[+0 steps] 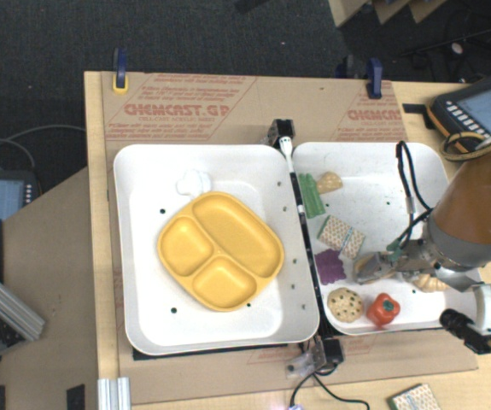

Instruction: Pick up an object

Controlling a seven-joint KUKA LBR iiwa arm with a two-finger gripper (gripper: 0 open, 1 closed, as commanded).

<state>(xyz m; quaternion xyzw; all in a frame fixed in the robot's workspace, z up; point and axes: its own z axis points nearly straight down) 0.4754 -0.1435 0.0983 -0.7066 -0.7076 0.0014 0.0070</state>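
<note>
The right bin [382, 156] holds several small items. A green strip [312, 196] and a beige lump [329, 181] lie at its far left. A checkered cracker [340, 234] and a purple piece [330, 267] sit in the middle left. Close to the near rim lie a round cookie [344, 304] and a red tomato-like toy [383, 309]. My gripper [370, 267] hangs low over the bin, just right of the purple piece and above the red toy. Nothing is visibly held in it.
The left bin [138, 254] carries a yellow three-part plate [219, 249] and a small white object [194, 182] behind it. A black cable [406, 186] loops over the right bin. A handheld pendant [471, 114] lies at the bench's far right corner.
</note>
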